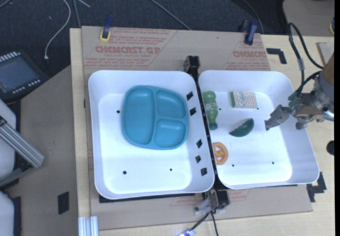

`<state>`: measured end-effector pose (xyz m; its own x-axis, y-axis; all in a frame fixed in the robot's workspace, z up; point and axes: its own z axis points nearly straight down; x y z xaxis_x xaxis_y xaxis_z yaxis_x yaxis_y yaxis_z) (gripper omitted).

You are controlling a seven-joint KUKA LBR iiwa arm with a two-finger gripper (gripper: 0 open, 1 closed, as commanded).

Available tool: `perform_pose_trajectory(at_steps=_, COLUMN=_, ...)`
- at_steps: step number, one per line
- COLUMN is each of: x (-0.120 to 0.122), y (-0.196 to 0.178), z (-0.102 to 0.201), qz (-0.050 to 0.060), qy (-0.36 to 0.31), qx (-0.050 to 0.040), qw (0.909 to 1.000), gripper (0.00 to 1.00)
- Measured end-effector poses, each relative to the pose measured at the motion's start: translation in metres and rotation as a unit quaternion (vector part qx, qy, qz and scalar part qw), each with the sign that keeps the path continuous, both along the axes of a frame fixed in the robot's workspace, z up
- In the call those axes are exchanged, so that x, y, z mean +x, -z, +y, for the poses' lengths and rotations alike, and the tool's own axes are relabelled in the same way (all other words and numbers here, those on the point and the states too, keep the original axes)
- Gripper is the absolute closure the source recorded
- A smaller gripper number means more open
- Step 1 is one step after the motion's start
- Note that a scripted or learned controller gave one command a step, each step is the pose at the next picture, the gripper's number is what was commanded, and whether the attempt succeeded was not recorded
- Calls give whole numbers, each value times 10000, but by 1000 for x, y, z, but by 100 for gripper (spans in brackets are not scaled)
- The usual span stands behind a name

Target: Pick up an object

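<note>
Before me: two white bins, left bin and right bin. Light blue divided plate. Green bottle, at its 3 o'clock a white packet speckled with small coloured dots. Dark green wedge. Orange-brown pretzel at 6 o'clock.

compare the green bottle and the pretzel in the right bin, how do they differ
The green bottle is long and solid green; the pretzel is a small, round, orange-brown loop with holes. The bottle lies nearer the bin's far end, the pretzel nearer its near end. Both lie along the right bin's left wall, apart from the tool.
</note>
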<state>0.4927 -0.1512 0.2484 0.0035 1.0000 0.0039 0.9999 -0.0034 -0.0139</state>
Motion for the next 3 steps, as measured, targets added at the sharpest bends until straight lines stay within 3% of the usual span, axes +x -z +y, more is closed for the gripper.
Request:
perform_pose_trajectory(at_steps=1, x=3, y=-6, z=0, qz=-64, qy=-21, qx=-14, qw=10000, gripper=0)
perform_pose_trajectory(at_steps=3, x=1, y=82, z=7, qz=-37, qy=-19, qx=-1, qw=10000, gripper=0)
